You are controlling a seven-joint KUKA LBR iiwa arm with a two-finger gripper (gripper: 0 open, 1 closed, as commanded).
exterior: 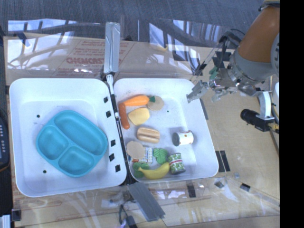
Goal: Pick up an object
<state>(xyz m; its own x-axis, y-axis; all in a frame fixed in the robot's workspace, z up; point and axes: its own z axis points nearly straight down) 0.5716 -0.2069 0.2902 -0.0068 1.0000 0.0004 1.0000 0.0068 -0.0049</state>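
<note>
The right bin [190, 113] holds several toy foods: a carrot [136, 100], a sausage [123, 115], a yellow chip-like piece [138, 116], a hot dog bun [148, 135], a white can on its side [183, 137], a green can [176, 163], a banana [153, 172] and green vegetables [160, 155]. My gripper [203, 92] hangs above the bin's far right corner, apart from all of them. Its fingers [194, 95] are spread with nothing between them.
The left bin [28, 103] carries a blue divided plate [71, 142]. A metal clip bar [111, 46] rises between the bins at the back. The arm's orange band [263, 30] and cabling sit at the right over the bench.
</note>
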